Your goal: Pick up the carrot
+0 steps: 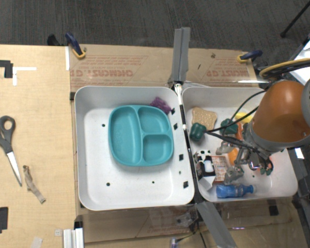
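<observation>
In the right bin [284, 187], a sliver of orange that looks like the carrot [241, 133] shows against the arm's left side. The arm's orange-banded wrist [281, 112] hides most of it. My gripper [235, 169] hangs low over the middle of this bin, just below and left of that sliver. It is above a brown packet [220, 168] and just over a blue bottle [235, 191]. Cables and the wrist body crowd the fingers.
The right bin also holds a slice of toast [204, 119], a dark green piece [197, 132], a teal-green item [229, 126], something yellow [242, 117] and a black-and-white toy [203, 162]. The left bin [93, 180] holds a teal divided plate [142, 136] and a purple item [161, 105]. Scissors [5, 143] lie on the bench, left.
</observation>
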Robot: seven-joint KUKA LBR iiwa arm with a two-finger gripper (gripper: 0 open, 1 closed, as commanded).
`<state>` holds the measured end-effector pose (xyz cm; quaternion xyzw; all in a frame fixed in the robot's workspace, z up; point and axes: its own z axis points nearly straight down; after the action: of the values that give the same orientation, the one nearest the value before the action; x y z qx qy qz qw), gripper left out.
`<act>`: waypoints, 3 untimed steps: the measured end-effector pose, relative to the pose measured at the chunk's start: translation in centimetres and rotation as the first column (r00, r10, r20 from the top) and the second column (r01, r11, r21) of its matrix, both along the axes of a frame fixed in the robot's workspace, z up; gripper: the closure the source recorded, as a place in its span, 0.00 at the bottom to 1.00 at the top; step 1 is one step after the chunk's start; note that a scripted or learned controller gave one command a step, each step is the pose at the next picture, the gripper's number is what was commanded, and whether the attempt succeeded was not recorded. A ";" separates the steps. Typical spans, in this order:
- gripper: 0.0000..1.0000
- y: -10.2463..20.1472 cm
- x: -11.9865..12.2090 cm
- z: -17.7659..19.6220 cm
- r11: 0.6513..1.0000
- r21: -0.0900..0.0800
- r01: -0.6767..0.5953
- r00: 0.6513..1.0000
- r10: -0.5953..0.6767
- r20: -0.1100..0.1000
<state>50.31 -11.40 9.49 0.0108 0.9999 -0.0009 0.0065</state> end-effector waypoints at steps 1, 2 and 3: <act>1.00 0.1 0.1 0.9 1.000 0.000 -0.003 1.000 0.003 0.001; 1.00 4.2 -0.3 15.7 0.999 0.002 0.042 0.999 -0.042 -0.009; 1.00 4.9 8.3 19.7 0.995 0.002 -0.097 0.995 0.097 -0.008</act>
<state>58.60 -6.54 29.21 -0.0380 0.9993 -0.0001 0.0023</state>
